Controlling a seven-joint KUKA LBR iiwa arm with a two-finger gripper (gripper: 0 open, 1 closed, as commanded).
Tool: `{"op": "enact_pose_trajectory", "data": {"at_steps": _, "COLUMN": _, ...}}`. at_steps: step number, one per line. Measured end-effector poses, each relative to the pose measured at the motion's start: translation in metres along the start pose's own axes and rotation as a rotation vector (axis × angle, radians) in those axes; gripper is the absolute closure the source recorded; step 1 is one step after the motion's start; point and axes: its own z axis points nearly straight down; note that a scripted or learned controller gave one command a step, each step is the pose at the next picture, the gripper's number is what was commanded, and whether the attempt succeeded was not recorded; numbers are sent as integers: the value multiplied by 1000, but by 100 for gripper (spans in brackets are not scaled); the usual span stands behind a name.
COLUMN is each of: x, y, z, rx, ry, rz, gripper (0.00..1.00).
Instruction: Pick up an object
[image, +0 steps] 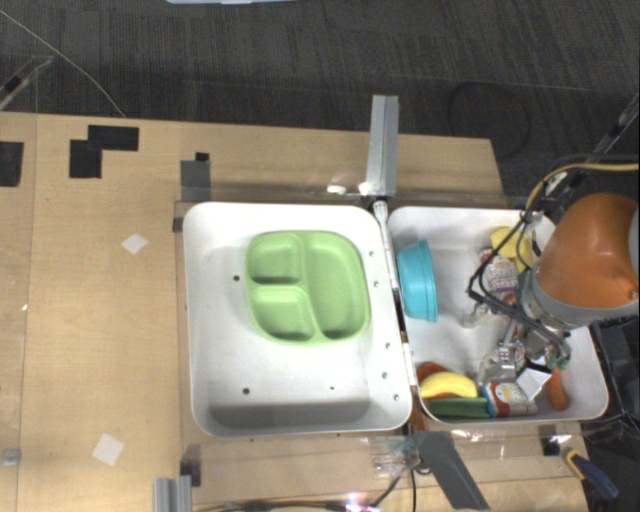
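Observation:
My gripper (512, 362) hangs low over the front right part of the right bin (450, 235), below the arm's orange band (592, 250). Just beneath it lie a small white and red object (510, 398), an orange carrot-like piece (556, 390), a yellow banana (447, 384) and a green item (458, 407). A blue bowl (418, 281) leans on its side against the bin's left wall. A yellow object (507, 243) lies at the back, partly hidden by the arm and cables.
The left bin (215, 320) holds a green divided plate (305, 285). A metal post (383, 145) rises at the back between the bins. Cables hang around the wrist (495, 285). The wooden bench (90, 330) stretches out to the left.

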Motion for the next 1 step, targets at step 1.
{"op": "enact_pose_trajectory", "data": {"at_steps": 1, "x": -5, "y": 1, "z": -14, "rx": 2, "ry": -16, "rz": -6, "gripper": 100}}
